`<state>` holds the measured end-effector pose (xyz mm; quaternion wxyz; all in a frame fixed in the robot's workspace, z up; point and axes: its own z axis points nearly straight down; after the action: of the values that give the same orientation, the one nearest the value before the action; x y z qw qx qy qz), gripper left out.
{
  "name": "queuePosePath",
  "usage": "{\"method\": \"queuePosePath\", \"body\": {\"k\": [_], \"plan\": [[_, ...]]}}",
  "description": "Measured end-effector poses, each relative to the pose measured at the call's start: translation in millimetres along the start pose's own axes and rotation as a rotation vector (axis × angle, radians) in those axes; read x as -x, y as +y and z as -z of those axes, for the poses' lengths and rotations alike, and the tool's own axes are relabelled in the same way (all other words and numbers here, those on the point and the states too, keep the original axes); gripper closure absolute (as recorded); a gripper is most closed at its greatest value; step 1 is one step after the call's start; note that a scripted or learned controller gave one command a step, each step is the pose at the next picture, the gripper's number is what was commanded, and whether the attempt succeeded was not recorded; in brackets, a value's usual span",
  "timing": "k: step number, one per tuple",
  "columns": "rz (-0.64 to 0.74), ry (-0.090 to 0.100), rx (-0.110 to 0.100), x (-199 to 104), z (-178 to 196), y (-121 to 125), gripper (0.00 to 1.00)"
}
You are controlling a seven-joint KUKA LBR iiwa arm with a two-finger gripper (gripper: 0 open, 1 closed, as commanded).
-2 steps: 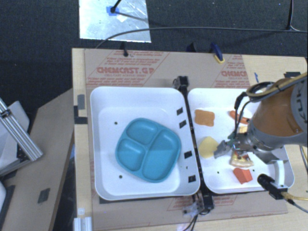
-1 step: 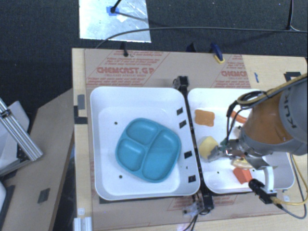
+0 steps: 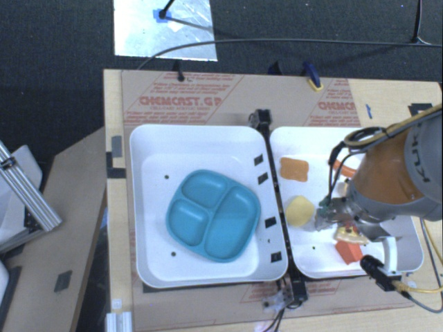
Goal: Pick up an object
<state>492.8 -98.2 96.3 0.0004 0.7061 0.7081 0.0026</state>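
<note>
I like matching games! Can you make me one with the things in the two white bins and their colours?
Things:
1. divided plate
2. flat piece near the top of the right bin
3. round lump beside the gripper
4. small block near the right bin's bottom edge

Colours:
A. yellow
B. red-orange
C. blue
D. orange

Pairs: 1-C, 2-D, 3-A, 4-B
</note>
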Motion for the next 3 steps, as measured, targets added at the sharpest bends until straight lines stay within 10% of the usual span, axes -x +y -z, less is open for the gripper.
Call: {"method": "queuePosePath", "body": {"k": [3], "plan": [[0.002, -0.004, 0.002, 11.9, 129.1, 12.0, 1.0]]}}
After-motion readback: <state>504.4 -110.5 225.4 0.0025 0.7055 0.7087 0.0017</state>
